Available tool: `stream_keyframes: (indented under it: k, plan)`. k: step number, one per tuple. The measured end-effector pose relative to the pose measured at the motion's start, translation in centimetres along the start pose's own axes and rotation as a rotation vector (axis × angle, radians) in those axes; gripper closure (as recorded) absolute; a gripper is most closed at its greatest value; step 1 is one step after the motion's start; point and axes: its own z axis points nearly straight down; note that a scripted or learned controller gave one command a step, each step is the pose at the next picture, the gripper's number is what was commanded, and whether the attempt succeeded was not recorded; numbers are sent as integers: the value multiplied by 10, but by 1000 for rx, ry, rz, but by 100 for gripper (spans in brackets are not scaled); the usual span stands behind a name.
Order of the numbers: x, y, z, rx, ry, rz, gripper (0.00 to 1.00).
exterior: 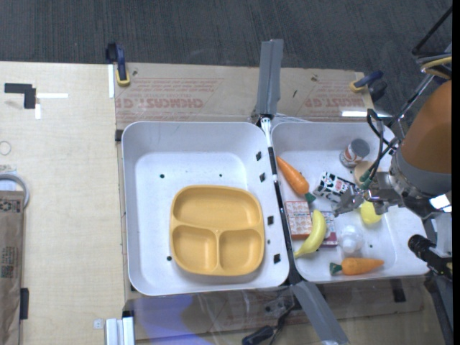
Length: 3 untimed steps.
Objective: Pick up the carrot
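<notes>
Camera view: end effector fingers indistinct.

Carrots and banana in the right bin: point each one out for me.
Upper carrot (292, 175), camera view, middle of its orange body, by the divider.
Lower carrot (361, 266), camera view, middle of its orange body, near the front wall.
Banana (314, 234), camera view, middle of its curve.

A robot lab or test cell. A pale wood table carries two white bins set on taped-down cardboard, with clamps at the far edge, tape marks at the left, cables at the right and grey carpet beyond.
</notes>
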Motion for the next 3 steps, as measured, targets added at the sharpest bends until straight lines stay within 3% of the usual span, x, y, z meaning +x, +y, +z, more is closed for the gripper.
stream_keyframes:
  k: [1, 2, 3]
  plan:
    - [40, 44, 7, -1, -1, 261, 0]
    - [17, 18, -108, -2, -2, 661, 0]
    - [70, 43, 8, 2, -2, 966, 0]
